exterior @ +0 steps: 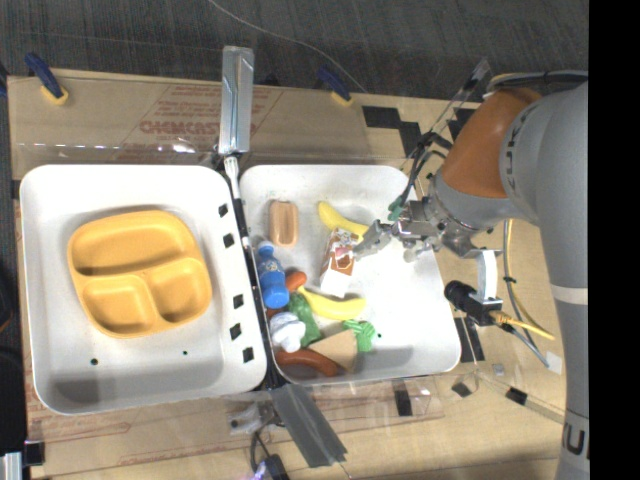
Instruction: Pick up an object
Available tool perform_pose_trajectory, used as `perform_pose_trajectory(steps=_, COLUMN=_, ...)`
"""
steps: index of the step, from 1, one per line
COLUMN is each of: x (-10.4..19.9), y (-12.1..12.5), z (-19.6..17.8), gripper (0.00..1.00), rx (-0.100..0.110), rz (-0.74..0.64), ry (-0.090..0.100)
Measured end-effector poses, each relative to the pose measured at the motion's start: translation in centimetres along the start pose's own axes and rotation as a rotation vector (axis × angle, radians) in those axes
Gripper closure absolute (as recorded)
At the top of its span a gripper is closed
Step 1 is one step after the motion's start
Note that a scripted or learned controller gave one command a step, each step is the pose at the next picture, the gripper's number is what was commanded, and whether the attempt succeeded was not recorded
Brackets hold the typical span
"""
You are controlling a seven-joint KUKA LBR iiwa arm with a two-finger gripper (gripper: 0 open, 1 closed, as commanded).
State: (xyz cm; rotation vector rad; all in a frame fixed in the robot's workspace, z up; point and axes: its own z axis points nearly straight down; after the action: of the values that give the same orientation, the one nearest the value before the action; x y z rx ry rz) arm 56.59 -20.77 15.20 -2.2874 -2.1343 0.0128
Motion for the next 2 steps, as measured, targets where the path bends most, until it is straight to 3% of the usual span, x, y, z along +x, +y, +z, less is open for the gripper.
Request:
perform_pose_trajectory(steps=1, x=1.6, y=-3.5, z=1.8, gripper=0.00, rx=-0.005, rz=0.136, ry=0.000)
perform_pose_trajectory(steps=2, x=8.1, y=-5.2, z=6.3, gripper=0.00, rx=-0.010, rz=0.153, ry=0.000)
